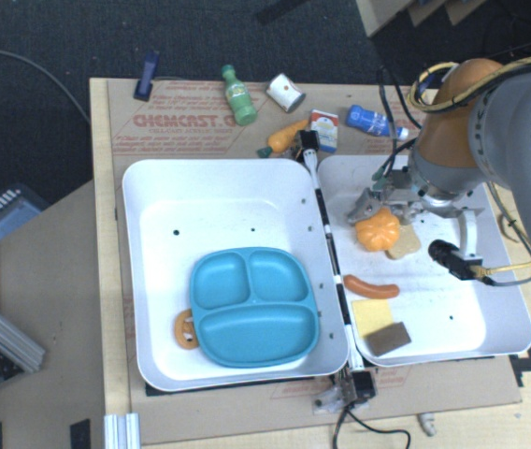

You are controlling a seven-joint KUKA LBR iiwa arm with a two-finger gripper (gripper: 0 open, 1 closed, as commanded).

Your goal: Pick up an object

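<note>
Honestly, the gripper [389,204] hovers at twelve o'clock of the orange toy pumpkin [378,231]; jaws' state I cannot tell; it looks light, rounded, slippery; pinch its midsection.

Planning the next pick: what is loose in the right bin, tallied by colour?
Orange: 1, pumpkin
Red: 1, sausage
Yellow: 1, cheese slice
Brown: 1, block
Tan: 1, piece beside the pumpkin
Total: 5
</note>
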